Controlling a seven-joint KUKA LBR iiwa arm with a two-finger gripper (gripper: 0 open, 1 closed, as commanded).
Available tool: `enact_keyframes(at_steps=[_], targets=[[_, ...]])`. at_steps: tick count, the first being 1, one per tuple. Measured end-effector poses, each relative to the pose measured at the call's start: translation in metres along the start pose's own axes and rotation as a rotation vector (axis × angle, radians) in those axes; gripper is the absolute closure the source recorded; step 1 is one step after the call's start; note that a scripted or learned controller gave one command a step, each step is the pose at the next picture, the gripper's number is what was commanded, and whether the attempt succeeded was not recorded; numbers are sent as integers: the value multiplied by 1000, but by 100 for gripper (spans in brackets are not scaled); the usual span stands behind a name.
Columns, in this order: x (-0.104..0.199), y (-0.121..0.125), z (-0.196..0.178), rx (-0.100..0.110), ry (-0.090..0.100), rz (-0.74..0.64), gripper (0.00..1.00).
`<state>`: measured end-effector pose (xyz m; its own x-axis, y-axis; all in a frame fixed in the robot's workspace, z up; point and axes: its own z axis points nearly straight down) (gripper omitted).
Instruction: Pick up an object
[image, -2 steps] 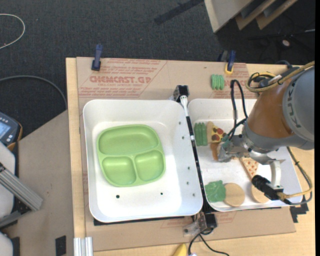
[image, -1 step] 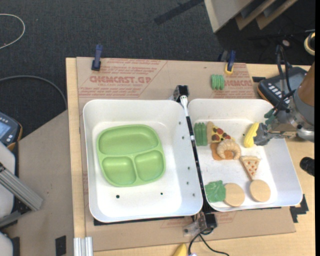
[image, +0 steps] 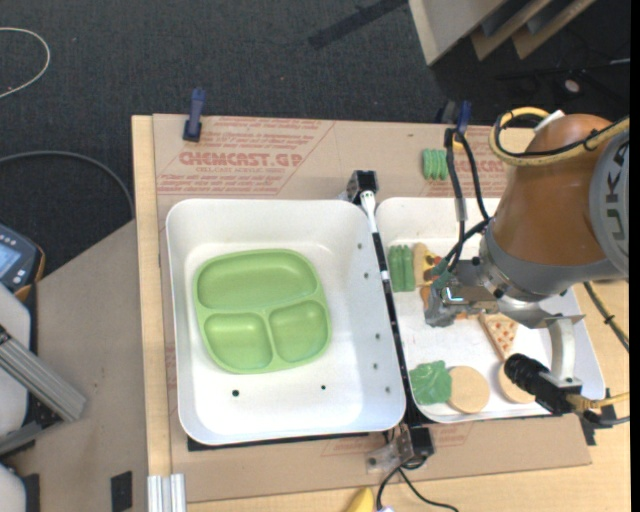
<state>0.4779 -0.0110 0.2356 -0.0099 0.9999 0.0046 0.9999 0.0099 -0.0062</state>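
My pincer (image: 445, 305): it is hanging low over the right bin (image: 415, 225), near the bin's left side. I cannot tell if it is spread or pressed together.
Things to pick: they are all lying in the right bin, and I am not seeing any of them in my pincer.
Green stick toy (image: 400, 268): it is lying by the bin's left wall, just left of my pincer.
Small orange toy (image: 432, 268): it is sitting right beside the green stick toy.
Pizza slice (image: 497, 335): it is lying just right of my pincer, partly under my arm.
Green leaf toy (image: 432, 381): it is lying at the near edge, touching a round tan cookie (image: 467, 389).
Left bin (image: 190, 250): it is holding a green plate (image: 262, 310) with three parts.
Table (image: 250, 155): a small green block (image: 434, 165) is lying on it, behind the right bin.
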Motion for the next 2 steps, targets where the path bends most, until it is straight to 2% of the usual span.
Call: enact_keyframes(at_steps=[1, 2], targets=[[86, 2, -46, -11, -1, -1, 100], [111, 2, -165, -20, -1, 5, 100]])
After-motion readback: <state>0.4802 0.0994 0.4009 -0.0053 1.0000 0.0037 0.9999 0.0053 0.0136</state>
